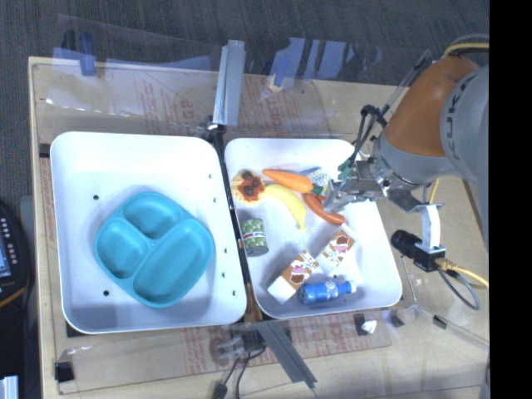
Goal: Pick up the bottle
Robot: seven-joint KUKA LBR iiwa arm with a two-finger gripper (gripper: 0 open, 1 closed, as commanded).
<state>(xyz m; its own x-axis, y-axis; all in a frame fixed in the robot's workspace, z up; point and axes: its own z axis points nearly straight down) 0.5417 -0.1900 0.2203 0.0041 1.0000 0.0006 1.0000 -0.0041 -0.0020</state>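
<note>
A small blue bottle [326,291] with a white label lies on its side near the front edge of the right bin [376,266]. My gripper [337,191] hangs over the back right part of that bin, well behind the bottle, close to a red pepper-like piece [324,209]. Nothing visible sits between its fingers.
The right bin also holds a carrot [288,178], a banana [287,204], a small pizza-like toy [248,186], a green can [254,236] and two small cartons [294,273] just behind the bottle. The left bin [75,165] holds a blue divided plate [154,248].
</note>
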